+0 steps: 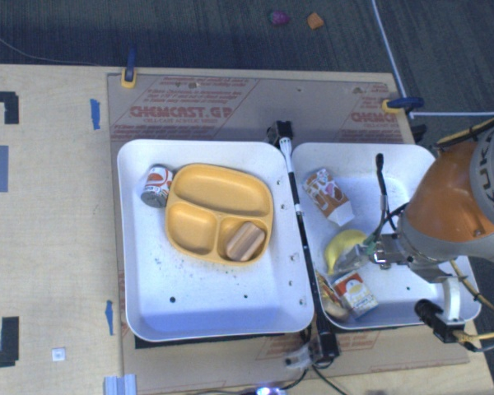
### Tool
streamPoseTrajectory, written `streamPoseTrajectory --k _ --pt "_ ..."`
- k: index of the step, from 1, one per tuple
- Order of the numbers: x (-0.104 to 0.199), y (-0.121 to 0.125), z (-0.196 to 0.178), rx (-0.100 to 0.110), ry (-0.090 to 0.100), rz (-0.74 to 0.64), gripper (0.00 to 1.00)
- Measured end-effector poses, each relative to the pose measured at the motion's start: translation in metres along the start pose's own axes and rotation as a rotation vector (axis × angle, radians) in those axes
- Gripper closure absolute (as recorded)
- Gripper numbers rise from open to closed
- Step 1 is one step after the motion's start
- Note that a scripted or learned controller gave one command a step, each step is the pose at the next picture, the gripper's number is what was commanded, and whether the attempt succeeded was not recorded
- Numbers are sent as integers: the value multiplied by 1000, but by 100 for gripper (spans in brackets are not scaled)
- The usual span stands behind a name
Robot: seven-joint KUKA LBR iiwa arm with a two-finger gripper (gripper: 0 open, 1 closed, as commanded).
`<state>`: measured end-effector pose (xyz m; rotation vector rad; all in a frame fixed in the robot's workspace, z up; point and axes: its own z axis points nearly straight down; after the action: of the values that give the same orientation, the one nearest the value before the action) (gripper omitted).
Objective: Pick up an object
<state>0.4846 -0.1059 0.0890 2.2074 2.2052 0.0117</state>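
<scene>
right bin (412, 295): holds a yellow fruit (346, 245), likely a lemon or banana; a small carton (328, 194) toward the far end; a red-and-white packet (356, 293) toward the near end; something brownish (333, 303) jammed at the near left corner, too small to name
left bin (206, 311): a yellow divided tray (214, 212) with a tan bun-like piece (245, 241) in its near right compartment; a small can (156, 186) lying just beside the tray's far left corner
arm: comes in from the right, orange band (449, 200) above the wrist, low over the right bin
gripper (364, 253): sits right at the yellow fruit's right side, seemingly touching it; metal parts blur into the fruit, so cannot tell whether it is wide, narrow or gripping anything
likely target: the yellow fruit, judged by closeness alone
step in hand: closing in on the fruit; nothing seen as lifted
how to do it well: centre over the fruit's thick middle, not its edge; come down straight; close across the narrow width; keep off the packet just beside it and the divider between the bins
risk: smooth rounded skin may squirt sideways; packet may get dragged along; loose cables near the wrist could snag
check: lift slowly and confirm the fruit leaves the bin floor
</scene>
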Motion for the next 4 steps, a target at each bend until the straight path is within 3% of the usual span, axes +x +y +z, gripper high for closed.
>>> streamPoseTrajectory --k 1,2,3,4 --pt "-3 2 -12 -8 -8 4 100" --pt "-3 2 -11 -8 -8 4 0" --pt "10 -2 0 7 2 3 0" --pt "7 1 -12 -5 -8 6 100"
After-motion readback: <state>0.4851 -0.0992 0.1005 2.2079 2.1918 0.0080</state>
